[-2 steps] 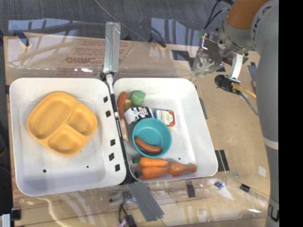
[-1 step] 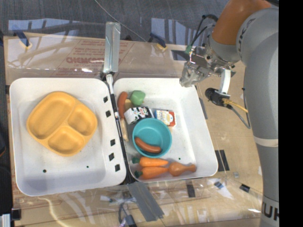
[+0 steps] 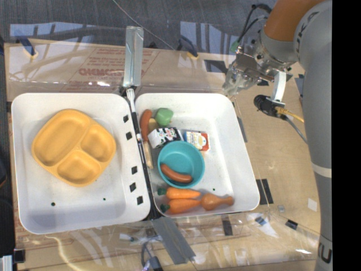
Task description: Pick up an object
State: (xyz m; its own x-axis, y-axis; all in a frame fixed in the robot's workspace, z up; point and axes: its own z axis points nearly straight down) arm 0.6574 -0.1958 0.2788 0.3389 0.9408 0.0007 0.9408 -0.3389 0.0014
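Observation:
My gripper (image 3: 233, 86) hangs over the far right corner of the right bin (image 3: 237, 130), with nothing seen between its fingers. In that bin a teal bowl (image 3: 183, 158) holds a sausage (image 3: 176, 175). A second sausage (image 3: 145, 123) lies along the bin's left wall beside a green fruit (image 3: 164, 116). Two small cartons (image 3: 181, 137) sit behind the bowl. Two carrots (image 3: 179, 199) and a brown drumstick-shaped piece (image 3: 217, 201) lie at the near edge.
The left bin (image 3: 22, 151) holds a yellow divided plate (image 3: 73, 147). A metal post (image 3: 133, 55) stands between the bins at the back. A cable and yellow connector (image 3: 276, 109) hang right of the right bin.

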